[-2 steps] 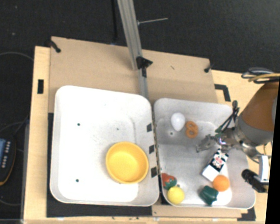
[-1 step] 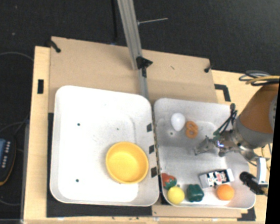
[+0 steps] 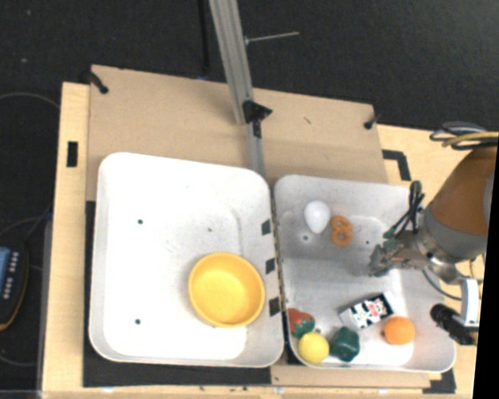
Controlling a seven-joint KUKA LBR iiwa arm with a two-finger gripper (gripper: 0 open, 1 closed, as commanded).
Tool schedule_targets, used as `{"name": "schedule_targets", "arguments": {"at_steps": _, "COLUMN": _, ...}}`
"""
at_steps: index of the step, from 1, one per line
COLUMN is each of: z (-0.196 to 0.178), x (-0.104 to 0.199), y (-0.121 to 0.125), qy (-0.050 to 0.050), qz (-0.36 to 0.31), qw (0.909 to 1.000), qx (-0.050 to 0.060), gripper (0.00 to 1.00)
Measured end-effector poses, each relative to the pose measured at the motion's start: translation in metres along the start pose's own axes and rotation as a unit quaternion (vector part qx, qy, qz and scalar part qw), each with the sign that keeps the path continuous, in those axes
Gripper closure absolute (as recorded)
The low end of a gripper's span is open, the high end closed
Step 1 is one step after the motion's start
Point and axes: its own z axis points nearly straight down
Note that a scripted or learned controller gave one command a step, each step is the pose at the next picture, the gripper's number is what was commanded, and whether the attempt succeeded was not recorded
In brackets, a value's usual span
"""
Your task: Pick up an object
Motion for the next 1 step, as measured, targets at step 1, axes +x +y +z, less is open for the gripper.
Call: {"name": "schedule_targets", "arguments": {"at_steps": 1, "z": -0.0632, "x": 0.0037, "y": 0.0034, "qy": 0.001, "qz": -0.003, "qw": 1.0, "qx": -0.001, "gripper": 1.0}}
